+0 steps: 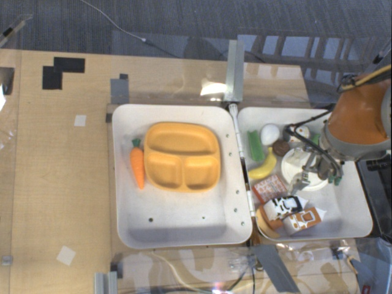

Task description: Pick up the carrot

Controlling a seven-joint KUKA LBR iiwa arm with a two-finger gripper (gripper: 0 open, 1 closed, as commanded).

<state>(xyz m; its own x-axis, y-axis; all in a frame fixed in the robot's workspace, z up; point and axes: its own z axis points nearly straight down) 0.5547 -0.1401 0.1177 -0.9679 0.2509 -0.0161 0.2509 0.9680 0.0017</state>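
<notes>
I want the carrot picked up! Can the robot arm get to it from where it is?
Probably yes. The carrot lies in the open beside the yellow plate, nothing on top; the gripper hangs over the other bin.

Single fixed camera, mounted high above surface (pixel 55 182), looking down at slight slant. Far edge of surface and dark floor (pixel 184 5) beyond run across top of frame. Both white bins in full view, mid-distance: left bin (pixel 177 225) centre frame, right bin (pixel 349 219) toward right edge. Arm (pixel 361 118) enters from right, cropped by frame
</notes>
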